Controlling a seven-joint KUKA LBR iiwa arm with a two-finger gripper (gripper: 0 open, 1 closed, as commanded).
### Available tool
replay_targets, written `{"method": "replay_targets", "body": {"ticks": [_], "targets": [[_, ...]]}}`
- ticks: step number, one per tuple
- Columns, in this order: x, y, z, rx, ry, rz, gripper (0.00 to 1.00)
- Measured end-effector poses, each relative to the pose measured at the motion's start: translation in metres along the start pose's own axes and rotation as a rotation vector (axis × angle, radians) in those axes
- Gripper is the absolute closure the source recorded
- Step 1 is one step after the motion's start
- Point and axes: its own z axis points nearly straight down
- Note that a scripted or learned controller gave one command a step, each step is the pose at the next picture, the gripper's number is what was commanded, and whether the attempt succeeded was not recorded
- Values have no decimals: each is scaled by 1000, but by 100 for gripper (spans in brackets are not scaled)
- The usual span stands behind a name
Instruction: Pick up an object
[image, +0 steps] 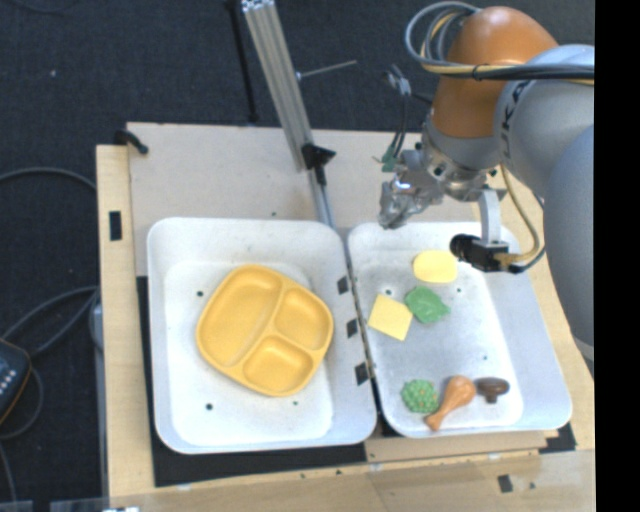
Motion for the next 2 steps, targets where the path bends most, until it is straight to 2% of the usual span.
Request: {"method": "replay_targets", "body": {"ticks": [1,2], "targets": [[56,2,-10,-3,1,-2,100],[112,2,4,1,0,-1,100]]}}
